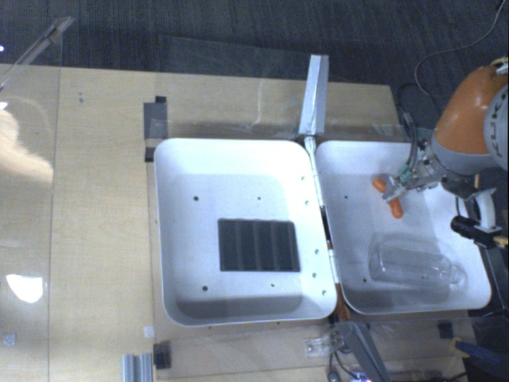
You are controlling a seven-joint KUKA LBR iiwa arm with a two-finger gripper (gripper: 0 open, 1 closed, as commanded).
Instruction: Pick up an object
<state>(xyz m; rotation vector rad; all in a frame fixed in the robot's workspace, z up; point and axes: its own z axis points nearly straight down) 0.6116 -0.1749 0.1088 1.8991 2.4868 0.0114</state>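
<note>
In the right bin (350,237), my gripper (403,185) hangs low over the far middle, reaching in from the right under the arm's orange band (469,118). A small orange object (395,207) lies right at its tip, and another orange bit (380,184) shows just left of it. Whether the two are one thing is unclear, since the gripper covers the gap. A clear plastic cup (415,263) lies on its side near the front of the same bin. In the left bin (183,213), a dark ribbed rectangular block (258,245) lies flat.
The bins meet along a raised divider rim (322,221). A metal post (314,94) stands behind that joint. Black cables and arm parts (477,229) overhang the right bin's right edge. The wooden bench (87,213) spreads to the left.
</note>
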